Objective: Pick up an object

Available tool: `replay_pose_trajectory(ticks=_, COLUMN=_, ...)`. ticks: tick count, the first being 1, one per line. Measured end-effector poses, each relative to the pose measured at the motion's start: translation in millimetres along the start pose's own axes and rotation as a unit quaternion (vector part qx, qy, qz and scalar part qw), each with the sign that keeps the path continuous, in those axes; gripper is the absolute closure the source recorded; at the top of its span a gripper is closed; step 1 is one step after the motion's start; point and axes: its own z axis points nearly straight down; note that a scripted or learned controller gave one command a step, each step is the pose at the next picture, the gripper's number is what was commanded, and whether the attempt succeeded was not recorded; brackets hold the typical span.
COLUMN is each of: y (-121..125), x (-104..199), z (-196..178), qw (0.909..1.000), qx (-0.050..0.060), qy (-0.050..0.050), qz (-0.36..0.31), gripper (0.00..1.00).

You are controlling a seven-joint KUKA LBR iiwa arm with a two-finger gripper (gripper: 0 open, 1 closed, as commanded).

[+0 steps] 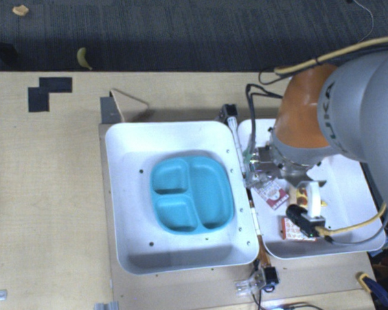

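Tan bench (54,210) with two white bins side by side. Left bin (127,187) holds a blue divided tray (189,193), lying flat near its middle. Gripper (258,170) is down at the left edge of the right bin (352,195), under the grey and orange arm; open or closed, cannot tell. Red-and-white packet (274,195) lies just beside it, red box (290,229) nearer the bin's front edge.
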Motion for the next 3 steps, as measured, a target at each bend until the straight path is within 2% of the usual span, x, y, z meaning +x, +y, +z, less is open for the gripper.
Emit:
replay_pose_trajectory(ticks=1, y=0, x=-2, z=0, qw=1.0, qx=0.001, qy=-0.001, qz=0.001, gripper=0.0)
replay_pose_trajectory(ticks=2, y=-35, x=-65, z=0, qw=1.0, qx=0.001, qy=-0.002, qz=0.001, gripper=0.0)
replay_pose_trajectory(ticks=3, y=-45, x=-139, z=98, qw=1.0, qx=-0.001, qy=-0.002, qz=0.002, gripper=0.0)
